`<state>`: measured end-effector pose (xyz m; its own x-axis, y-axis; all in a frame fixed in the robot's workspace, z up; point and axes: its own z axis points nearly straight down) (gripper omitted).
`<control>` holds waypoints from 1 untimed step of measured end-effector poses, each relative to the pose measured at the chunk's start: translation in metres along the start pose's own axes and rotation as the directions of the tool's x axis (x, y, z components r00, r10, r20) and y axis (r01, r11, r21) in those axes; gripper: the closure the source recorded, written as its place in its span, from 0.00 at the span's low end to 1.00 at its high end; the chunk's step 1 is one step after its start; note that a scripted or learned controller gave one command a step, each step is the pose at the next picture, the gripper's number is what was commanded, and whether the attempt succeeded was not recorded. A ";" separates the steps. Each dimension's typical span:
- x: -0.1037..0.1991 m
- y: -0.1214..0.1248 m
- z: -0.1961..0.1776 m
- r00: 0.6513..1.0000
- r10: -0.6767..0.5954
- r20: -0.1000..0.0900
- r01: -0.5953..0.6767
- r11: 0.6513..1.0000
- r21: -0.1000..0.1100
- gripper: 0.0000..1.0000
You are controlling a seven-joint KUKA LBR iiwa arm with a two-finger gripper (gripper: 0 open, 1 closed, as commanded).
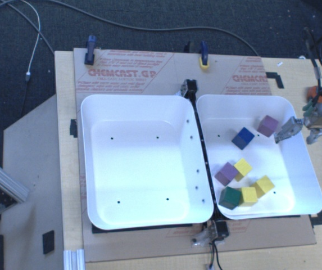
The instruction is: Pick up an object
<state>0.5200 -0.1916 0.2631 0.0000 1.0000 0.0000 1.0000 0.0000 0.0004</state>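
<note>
Candidate objects, all in the right bin [301, 151]: purple block [268, 125] near the far right corner; blue block [243, 138] just left of it and apart; lower cluster of second purple block [226, 173] touching a yellow block [243, 167], then green block [230, 197], yellow block [249, 195] and another yellow block [264, 185] close together near the front wall. Left bin [93, 167] alongside, both resting on a board clamped to the bench [68, 207]. End effector [304, 127] at the right rim of the right bin, just right of the upper purple block; fingers spread apart, one grey finger reaching toward the block, nothing between them. Step in hand, by judgement: approach before grasp, no object secured yet. Nearest candidate likely the upper purple block, standing free of its neighbours. Next move calls for centring over the block, descent with one finger either side, then closure and lift; clearance from the bin wall worth watching. Lower cluster harder: blocks crowded, little room for fingers.
</note>
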 end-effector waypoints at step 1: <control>-0.013 0.044 0.098 1.000 -0.001 -0.002 0.001 1.000 0.006 0.00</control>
<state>0.5640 -0.2045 0.1648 -0.0007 1.0000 0.0015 1.0000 0.0007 -0.0059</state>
